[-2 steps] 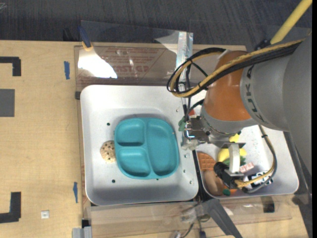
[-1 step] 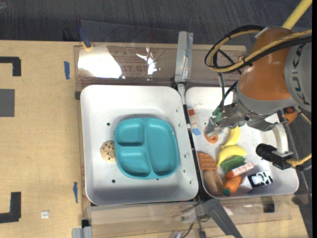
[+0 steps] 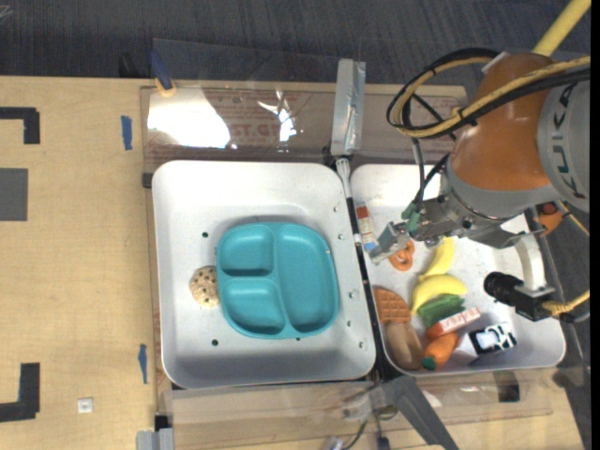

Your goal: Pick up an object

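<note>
Banana (image 3: pixel 437 272) just beside pincer (image 3: pixel 405 237)

Robot lab. Taped wooden bench (image 3: pixel 66 251) w/ two white bins (image 3: pixel 178 251). KUKA arm (image 3: pixel 511 148) + loose cables (image 3: pixel 441 92).

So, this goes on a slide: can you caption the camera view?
KUKA arm's gripper hovers over toy food in the right bin; the left bin holds a teal divided plate and a cookie.

I see my arm (image 3: pixel 525 134) as a rounded grey shell with a broad orange band, dark KUKA lettering at right, black and yellow cables looping over its far side, and a small metal gripper (image 3: pixel 398 240) with teal trim.
</note>
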